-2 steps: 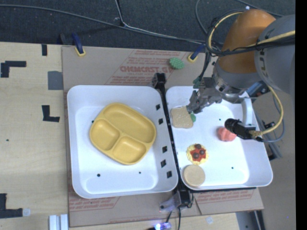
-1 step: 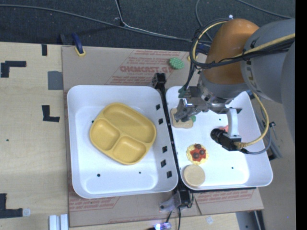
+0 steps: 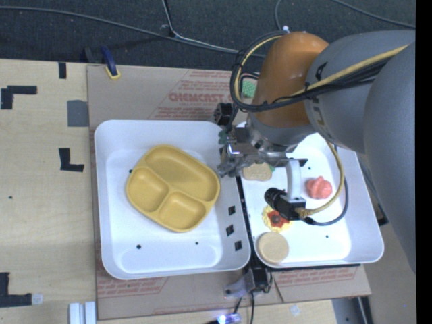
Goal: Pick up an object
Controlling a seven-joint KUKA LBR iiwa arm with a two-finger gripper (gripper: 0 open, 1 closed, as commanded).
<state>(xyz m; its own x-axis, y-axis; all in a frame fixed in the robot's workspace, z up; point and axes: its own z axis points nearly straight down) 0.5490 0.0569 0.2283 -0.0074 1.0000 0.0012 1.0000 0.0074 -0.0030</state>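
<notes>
**Desk editor:** What's on the left?

**Photographer:** On the pale desk (image 3: 40,181), the left bin (image 3: 169,255) holds a yellow divided plate (image 3: 173,187). It lies flat and at an angle, well apart from the arm. It looks parked there, one more thing on offer.

**Desk editor:** And at the middle?

**Photographer:** The tool (image 3: 233,155) is low over the wall where the two bins meet, at the inner edge of the right bin (image 3: 337,241). The grey arm (image 3: 378,93) leans in over that bin, which suggests a grab is being tried there. Whether the tool is released or clenched, I cannot tell; the wrist blocks the view.

**Desk editor:** Which thing is it after?

**Photographer:** Most likely the tan biscuit (image 3: 257,173). It lies on the right bin's floor, just beside the tool on its right and a little below it. I can't say if they touch, and I see nothing in its grasp.

**Desk editor:** Anything further right?

**Photographer:** A round tan disc (image 3: 274,246) lies near the front wall, and a pink lump (image 3: 319,187) lies further right. Both are loose and apart from the tool.
</notes>
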